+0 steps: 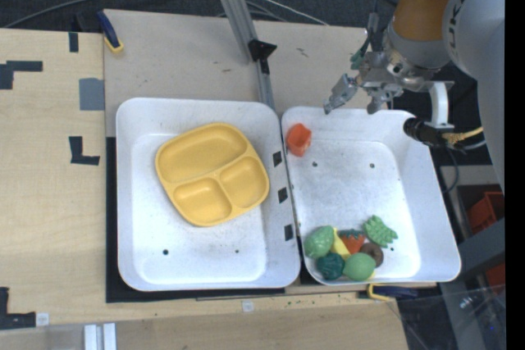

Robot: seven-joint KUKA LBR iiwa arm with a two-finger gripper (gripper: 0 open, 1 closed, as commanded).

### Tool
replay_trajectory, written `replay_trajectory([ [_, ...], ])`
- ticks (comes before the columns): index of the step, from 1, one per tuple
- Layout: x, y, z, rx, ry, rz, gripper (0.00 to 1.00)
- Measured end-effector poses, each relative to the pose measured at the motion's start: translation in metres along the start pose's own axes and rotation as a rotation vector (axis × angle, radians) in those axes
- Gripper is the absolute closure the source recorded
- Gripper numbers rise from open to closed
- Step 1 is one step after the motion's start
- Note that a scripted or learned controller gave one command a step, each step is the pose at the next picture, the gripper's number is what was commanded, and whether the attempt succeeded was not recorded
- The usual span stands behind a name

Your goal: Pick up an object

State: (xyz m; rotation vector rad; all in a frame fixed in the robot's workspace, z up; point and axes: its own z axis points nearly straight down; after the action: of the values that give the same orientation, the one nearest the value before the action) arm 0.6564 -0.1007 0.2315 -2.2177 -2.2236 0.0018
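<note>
the nearest candidate is the small orange object (299, 138), sitting in the right bin (426, 176) hard against its far left corner, just beside the wall it shares with the left bin (131, 176). the other candidates form a cluster of toy foods (351, 246) — green, teal, red and brown pieces touching one another — pressed into the near edge of the same bin, toward its left corner.

the gripper (356, 98) hangs above the far rim of the right bin, to the right of the orange object, its two fingers spread apart with nothing between them.

the risks, as i judge them: a descent on the orange object could put one finger on the rim or the dividing wall, since it sits so tight to the corner. a grab at the cluster could catch two pieces or squeeze one out sideways. the yellow divided plate (213, 173) in the left bin lies well apart.
</note>
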Motion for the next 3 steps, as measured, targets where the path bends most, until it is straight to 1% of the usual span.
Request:
replay_trajectory([
  [1, 0.000, 0.000, 0.000, 0.000, 0.000, 0.000, 0.00],
  [2, 0.003, -0.006, 0.045, 0.004, -0.001, 0.000, 0.00],
  [3, 0.011, -0.008, 0.107, 0.007, 0.000, 0.000, 0.00],
])
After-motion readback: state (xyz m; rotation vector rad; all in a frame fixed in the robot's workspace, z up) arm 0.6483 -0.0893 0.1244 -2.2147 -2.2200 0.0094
